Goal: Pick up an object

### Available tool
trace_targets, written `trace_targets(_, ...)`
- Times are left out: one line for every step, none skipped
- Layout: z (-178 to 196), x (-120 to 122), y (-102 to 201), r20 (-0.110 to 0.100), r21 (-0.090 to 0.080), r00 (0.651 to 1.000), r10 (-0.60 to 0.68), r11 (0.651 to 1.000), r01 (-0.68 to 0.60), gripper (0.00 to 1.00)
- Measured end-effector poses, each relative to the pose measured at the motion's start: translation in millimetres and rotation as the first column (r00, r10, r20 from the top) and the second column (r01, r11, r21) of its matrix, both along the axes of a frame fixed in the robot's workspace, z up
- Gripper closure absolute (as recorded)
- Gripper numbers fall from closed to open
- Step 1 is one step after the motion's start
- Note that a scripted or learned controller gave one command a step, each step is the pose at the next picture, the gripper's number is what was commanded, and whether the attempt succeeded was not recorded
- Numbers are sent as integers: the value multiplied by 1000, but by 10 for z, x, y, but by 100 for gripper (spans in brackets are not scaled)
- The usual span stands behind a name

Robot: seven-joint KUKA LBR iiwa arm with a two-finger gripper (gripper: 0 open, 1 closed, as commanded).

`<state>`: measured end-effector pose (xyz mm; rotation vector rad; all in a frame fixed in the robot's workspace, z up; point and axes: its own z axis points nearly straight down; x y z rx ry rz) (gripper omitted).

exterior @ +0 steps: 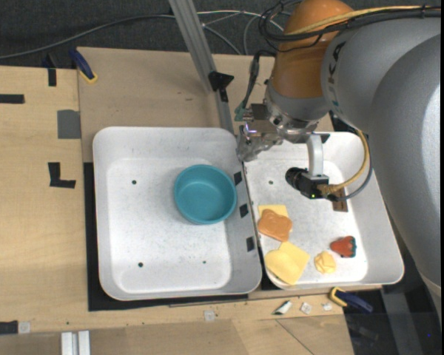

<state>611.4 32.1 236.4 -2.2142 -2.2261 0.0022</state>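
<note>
**A:** Where does the tool (249, 145) sit?

**B:** At the far left corner of the right bin (377, 272), just over the rim where the two bins meet. Whether its parts are apart or together cannot be told; they are small and dark against the metal there, and nothing can be seen between them.

**A:** And the things to pick?

**B:** All lie nearer the camera than the tool. In the right bin, an orange bread-like piece (274, 224) lies close to the dividing rim, near of the tool. A yellow slab (287, 262) touches it on its near side. To the right of the slab are a small yellow lump (325, 262) and, just beside that, a small red piece (343, 247). In the left bin (133, 272) a teal bowl (203, 193) stands upright, left and near of the tool, close to the rim.

**A:** How is the arm held?

**B:** The grey arm (385, 80) comes in from the right, large in view, with its orange band (307, 43) at the far side above the wrist. The wrist points down and to the left toward the corner. A black fitting (305, 180) hangs below it over the right bin, with cables looping round.

**A:** Which way do the pieces run?

**B:** The yellow slab is roughly square, turned cornerwise like a diamond. The orange piece has no clear long axis. The bowl opens upward.
</note>
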Motion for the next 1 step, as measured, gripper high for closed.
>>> trace_targets(-126, 67, 584, 0, 1, 1000, 1, 1000, -1, 100)
